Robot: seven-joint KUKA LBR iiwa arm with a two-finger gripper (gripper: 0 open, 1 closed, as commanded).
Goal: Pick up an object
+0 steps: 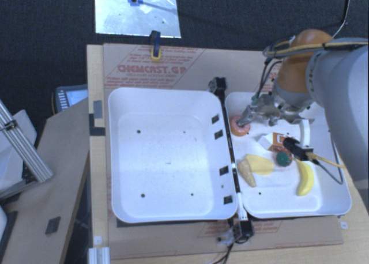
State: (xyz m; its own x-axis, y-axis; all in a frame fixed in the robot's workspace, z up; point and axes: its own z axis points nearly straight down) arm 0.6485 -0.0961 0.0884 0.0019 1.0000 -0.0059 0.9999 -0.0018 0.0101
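My gripper [249,117] is low over the far left part of the right bin [334,199]. Just under its tip, close to the bin's left wall, lies a pink and orange round thing [238,126]. I cannot tell whether the tip touches it. Nearer the front of the bin lie a pale yellow lumpy piece [254,167], a yellow banana [305,177] and a small green ball [282,158]. A small orange and white box [277,140] lies partly under the wrist.
The left bin [167,153] stands beside the right one, with a black clipped divider [226,142] between them. The grey arm [337,78] covers the right bin's far right corner. Both bins rest on a cardboard sheet [153,67].
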